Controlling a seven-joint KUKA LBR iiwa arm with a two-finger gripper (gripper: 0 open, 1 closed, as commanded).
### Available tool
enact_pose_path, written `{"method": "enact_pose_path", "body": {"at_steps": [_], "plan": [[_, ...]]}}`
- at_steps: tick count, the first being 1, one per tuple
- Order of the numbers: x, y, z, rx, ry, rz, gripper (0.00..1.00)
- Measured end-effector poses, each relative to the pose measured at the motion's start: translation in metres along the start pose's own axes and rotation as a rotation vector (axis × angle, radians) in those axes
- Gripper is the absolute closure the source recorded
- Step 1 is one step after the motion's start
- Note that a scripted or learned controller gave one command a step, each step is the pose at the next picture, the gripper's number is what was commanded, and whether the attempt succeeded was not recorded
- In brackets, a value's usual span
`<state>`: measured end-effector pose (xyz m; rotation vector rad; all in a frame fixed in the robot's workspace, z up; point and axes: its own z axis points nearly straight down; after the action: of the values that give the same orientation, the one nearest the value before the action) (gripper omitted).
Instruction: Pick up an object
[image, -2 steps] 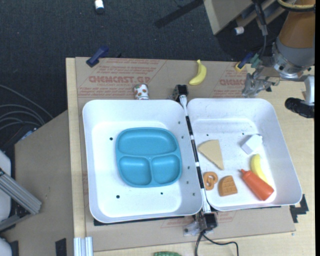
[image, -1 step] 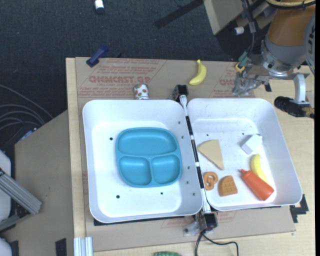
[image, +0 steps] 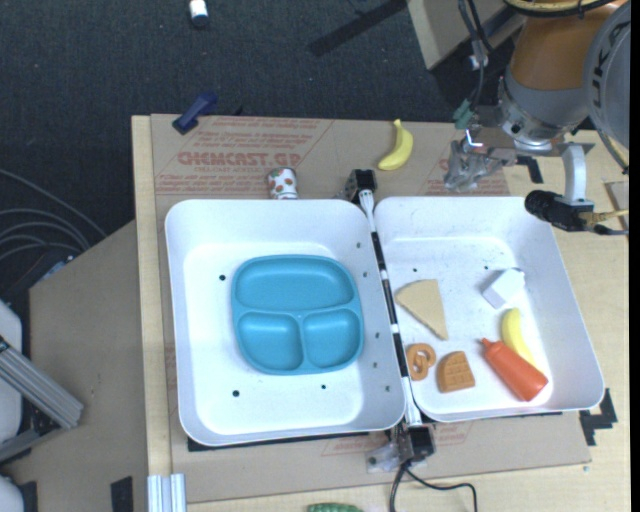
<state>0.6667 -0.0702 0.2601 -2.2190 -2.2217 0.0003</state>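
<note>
The grey arm with its orange band reaches in at the upper right, its gripper poised above the bench just beyond the far rim of the right bin, holding nothing. In that bin lie a cheese wedge, pretzel, cracker, orange bottle, banana and white block.

Red "CHEMCAST GP" on brown bench sheet
</note>
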Motion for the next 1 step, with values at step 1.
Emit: {"method": "enact_pose_path", "body": {"at_steps": [1], "plan": [[0.0134, 0.0002, -0.0051, -0.003, 0.000, 0.000, 1.00]]}}
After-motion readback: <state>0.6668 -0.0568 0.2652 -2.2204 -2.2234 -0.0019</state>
